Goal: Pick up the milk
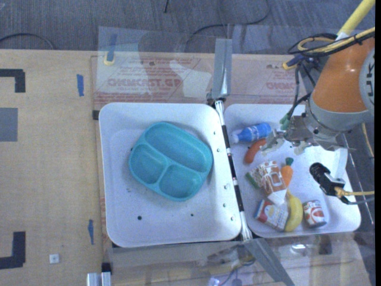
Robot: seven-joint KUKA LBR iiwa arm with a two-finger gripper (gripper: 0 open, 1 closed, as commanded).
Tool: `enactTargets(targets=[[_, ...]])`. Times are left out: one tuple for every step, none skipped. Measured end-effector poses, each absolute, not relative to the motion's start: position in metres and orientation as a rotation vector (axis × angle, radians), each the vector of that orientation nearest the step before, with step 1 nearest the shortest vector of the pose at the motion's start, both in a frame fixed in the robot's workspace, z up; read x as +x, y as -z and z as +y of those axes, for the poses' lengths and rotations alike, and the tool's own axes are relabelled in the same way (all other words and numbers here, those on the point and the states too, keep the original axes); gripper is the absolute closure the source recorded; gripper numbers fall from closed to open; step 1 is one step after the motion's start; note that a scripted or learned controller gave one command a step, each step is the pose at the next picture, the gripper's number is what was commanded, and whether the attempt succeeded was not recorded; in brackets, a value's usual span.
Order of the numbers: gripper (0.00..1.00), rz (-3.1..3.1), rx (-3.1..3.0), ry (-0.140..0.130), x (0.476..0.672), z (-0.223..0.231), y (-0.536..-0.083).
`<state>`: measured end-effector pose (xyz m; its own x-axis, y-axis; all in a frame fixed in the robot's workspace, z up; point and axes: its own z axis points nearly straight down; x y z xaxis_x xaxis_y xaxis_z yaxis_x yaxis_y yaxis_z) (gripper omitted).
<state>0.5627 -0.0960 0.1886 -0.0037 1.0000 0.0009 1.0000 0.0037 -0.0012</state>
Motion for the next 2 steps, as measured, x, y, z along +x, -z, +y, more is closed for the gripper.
enactTargets(targets=[[0.00, -2.262, -2.189, 0.006, 0.5377, -0.1143, -0.1042], [1.00, -2.259, -2.190, 0.005, 0.5369, -0.1145, -0.1125]])
